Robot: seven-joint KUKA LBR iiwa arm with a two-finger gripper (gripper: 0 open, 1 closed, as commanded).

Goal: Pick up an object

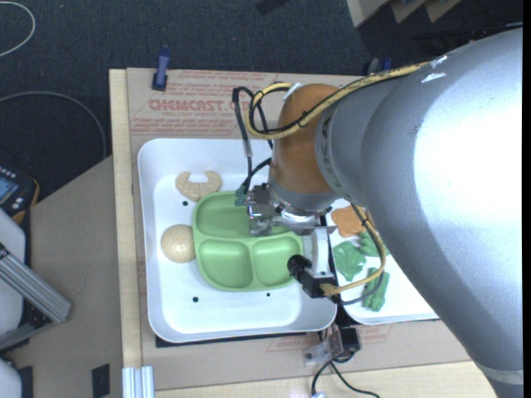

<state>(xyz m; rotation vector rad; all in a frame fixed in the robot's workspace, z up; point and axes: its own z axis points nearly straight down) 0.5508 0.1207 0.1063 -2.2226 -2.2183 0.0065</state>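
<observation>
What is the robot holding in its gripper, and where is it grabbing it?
It cannot be told. The gripper is down over the green divided tray in the left bin, but the wrist hides its tips, so no hold on the tray shows.

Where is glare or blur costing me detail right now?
Camera view: the grey arm looms soft and out of focus, with a bright sheen on its casing; the left bin is evenly lit, the green divided tray and round beige ball sharp; the gripper sits shadowed under the wrist.
</observation>
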